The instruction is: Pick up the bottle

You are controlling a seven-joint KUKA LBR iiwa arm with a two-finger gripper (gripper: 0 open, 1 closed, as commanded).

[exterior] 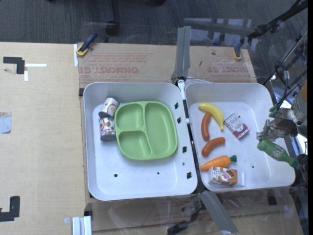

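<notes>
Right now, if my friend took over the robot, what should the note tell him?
Hand: at the right edge of the right bin, right above the green bottle; I can't tell if it grips it.
Bottle: lying tilted at that bin's right side, apart from the banana, two sausages, carrot and small cartons.
Left bin: green divided plate, two cans.
Done: hand reached the bottle.
Left: confirm the grip, lift.

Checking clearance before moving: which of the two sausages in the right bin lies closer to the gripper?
The lower reddish-orange sausage, lying slanted just above the carrot, sits nearer the gripper; the upright sausage beside the banana is farther left.
</notes>
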